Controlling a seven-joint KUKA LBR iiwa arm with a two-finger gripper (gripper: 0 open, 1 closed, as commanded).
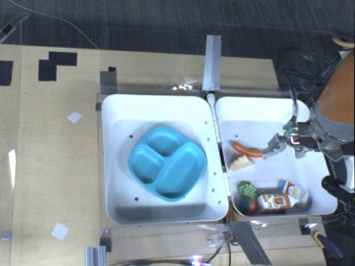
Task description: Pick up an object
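Nearest you, the right bin (310, 204) held a juice carton (282, 199) lying flat beside a green-and-red vegetable toy (247, 197). Farther in lay a pale wedge (241, 162) touching an orange sausage (247, 149). The hand (273, 147) sat just beside the sausage; you could not tell its grip state. The left bin (119, 148) held a blue divided plate (167, 162).

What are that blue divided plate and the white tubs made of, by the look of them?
The blue divided plate looks like moulded plastic: one even colour, rounded compartments, a soft sheen. The two white bins, left and right, also seem to be plastic, smooth and matte with rounded corners, though thin painted metal can't be ruled out from this view.
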